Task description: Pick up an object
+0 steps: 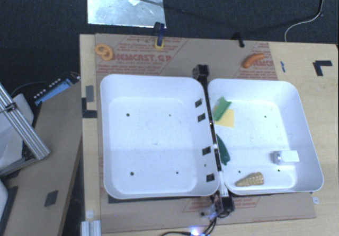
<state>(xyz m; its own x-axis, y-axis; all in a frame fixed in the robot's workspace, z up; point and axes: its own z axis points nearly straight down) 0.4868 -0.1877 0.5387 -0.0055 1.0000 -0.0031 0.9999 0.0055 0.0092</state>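
Camera view: nothing picked yet, every candidate sits in the right bin [302,118].

Against that bin's divider wall lie a green piece [221,106] on a yellow slab [226,118], with a darker green piece [222,150] further down the same wall. A white block [286,157] sits near the opposite wall, a cone-shaped piece [250,179] by the front wall. I can't tell the tool's state. I'd go for the block: away from the divider, flat sides, approach straight down.
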